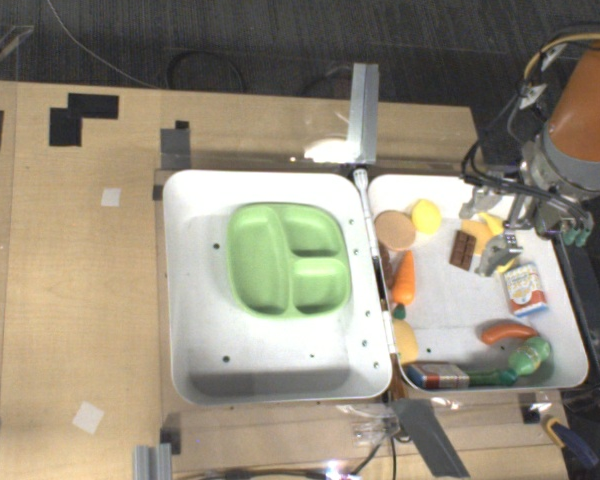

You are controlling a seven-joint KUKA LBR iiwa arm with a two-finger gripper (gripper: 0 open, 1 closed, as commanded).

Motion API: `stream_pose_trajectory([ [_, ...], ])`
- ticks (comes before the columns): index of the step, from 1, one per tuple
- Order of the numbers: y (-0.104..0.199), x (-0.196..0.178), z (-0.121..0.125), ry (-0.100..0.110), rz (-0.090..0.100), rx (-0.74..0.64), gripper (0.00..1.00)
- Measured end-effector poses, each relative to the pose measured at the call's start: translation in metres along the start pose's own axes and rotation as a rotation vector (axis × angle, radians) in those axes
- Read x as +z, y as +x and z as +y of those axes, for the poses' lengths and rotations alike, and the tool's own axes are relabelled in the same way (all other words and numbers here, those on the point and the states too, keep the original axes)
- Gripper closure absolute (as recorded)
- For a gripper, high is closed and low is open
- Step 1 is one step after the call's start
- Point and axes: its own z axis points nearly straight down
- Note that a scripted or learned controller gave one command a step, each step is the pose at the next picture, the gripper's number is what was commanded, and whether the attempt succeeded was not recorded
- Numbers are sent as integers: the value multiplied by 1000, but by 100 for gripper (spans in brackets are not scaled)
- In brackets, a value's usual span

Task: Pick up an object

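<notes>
Early in the job, judging by the layout. Parked with the gripper (498, 256) low over the upper right part of the right bin (570, 373), reaching in from the right on the grey arm (580, 118) with its orange band. Cannot tell whether spread or pressed together: too small and too cluttered with metal at that spot. No sign of anything pinched or raised off the bin floor, so best treated as nothing picked up yet.

Plenty to choose from in that bin. Closest to the gripper: a brown chocolate bar (464, 250) just to its left, a yellow banana (487, 225) just above that, and a small carton (523, 288) just below and to the right. Further left, along the wall between the 2 bins: a brown round lid (395, 230), a lemon (426, 216) and a carrot (404, 278). Along the bottom edge: a red sausage (502, 332), a green toy (528, 356) and a marker (443, 376).

In the left bin (190, 368), just 1 thing: a green divided plate (285, 258), well apart from the gripper.

Left to do, as a guess: settle on 1 of the 3 near items, close on it, and lift clear. Crowding between bar, banana and carton likely to make a clean grab harder.
</notes>
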Motion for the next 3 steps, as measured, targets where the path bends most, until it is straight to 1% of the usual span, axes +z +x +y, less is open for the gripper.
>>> stream_pose_trajectory([
  [1,-30,166,-13,0,-1,37,0],
  [2,-23,173,20,0,-5,72,0],
  [3,9,172,27,0,-7,110,0],
])
